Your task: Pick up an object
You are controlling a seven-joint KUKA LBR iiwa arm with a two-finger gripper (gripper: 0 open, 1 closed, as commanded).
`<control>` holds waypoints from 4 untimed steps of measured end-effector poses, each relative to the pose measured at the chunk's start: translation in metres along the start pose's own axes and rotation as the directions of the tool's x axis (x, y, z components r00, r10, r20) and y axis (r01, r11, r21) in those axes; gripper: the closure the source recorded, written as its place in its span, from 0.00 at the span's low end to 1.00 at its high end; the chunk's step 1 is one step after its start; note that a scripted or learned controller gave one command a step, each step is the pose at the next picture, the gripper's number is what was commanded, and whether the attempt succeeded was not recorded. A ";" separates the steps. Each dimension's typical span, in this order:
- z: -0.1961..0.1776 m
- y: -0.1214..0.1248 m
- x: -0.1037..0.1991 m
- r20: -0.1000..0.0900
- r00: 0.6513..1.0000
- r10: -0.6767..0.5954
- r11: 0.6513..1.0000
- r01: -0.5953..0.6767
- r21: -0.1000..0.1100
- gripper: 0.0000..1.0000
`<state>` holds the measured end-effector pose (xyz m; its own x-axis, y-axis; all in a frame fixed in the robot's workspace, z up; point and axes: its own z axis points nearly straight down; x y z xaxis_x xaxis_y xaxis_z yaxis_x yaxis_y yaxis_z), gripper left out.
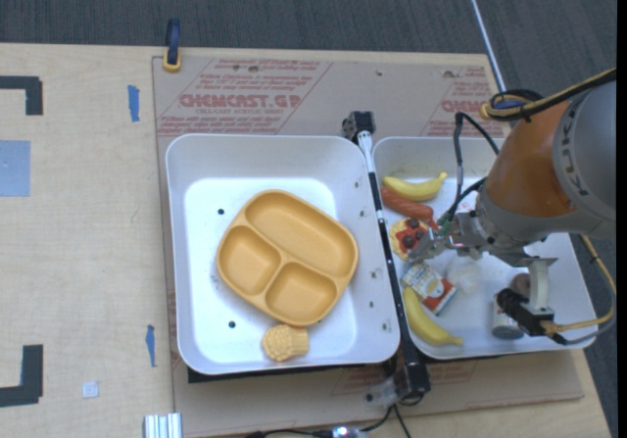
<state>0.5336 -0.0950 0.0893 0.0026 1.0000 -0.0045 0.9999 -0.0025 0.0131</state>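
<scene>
The gripper (428, 243) is low in the right bin (578, 314), among a hot dog (404, 200), two bananas (415, 185) and a small packet (429, 285). Whether it holds something, I cannot tell. These things lie crowded together, so it may push them apart or catch two.

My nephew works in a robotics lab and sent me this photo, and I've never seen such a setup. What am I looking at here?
One camera above a bench looks down at a slant. The grey arm with an orange band reaching in from the right is a robot meant to pick up an object. Its gripper is low in the right white bin, among two yellow bananas, a red sausage-shaped toy and a small white packet. The left white bin holds a yellow three-compartment plastic tray and a small yellow lumpy toy. Whether anything is held is unclear.
</scene>
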 end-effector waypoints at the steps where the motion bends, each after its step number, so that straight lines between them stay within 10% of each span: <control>1: 0.003 0.026 0.003 -0.004 1.000 -0.002 1.000 0.002 0.009 0.00; 2: -0.007 0.027 0.002 -0.002 1.000 -0.002 1.000 0.002 0.006 1.00; 3: -0.096 -0.052 0.006 -0.005 1.000 -0.002 1.000 0.002 0.014 1.00; 4: -0.096 -0.052 0.007 -0.006 1.000 -0.002 1.000 0.002 0.014 0.00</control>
<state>0.4804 -0.0879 0.1847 0.0003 1.0000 0.0011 1.0000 -0.0003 -0.0008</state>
